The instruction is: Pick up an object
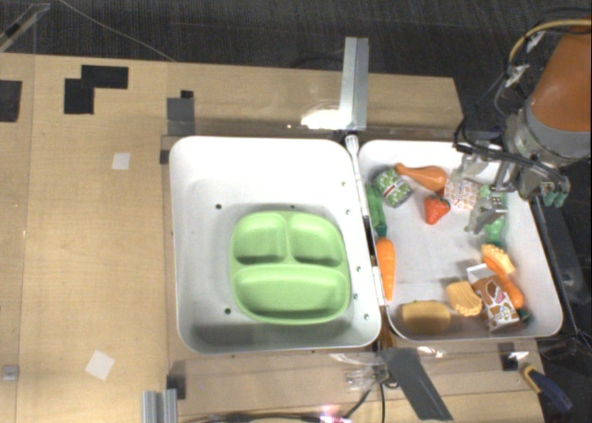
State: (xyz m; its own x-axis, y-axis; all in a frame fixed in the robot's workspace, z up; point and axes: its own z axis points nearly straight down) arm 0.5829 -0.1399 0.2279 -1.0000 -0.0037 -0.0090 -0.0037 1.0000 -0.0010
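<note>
Pale wood makes up the worktop (83, 255), and two white bins sit side by side on it, their inner rims touching. The left bin (194, 180) carries a green divided plate (290, 266) near its front edge, with bare floor along the back and left walls. The right bin (421, 250) holds the toys: a carrot (386, 267) lies along the left wall, a green can (392, 188) and a drumstick (422, 174) sit near the back left corner, a strawberry (436, 210) lies just in front of them, and a bread roll (425, 316), a croissant (462, 298) and a small carton (497, 297) crowd the front edge.

The gripper (486, 208) hangs low over the back right part of this bin, just beside a pale speckled packet (460, 192). I cannot tell whether the fingers are spread or pressed together, and nothing is visibly held. By my reading the pick is not yet done; a grasp and a lift remain.

Open floor lies in the middle of the right bin. The right wall is close to the gripper, so room there looks tight.
</note>
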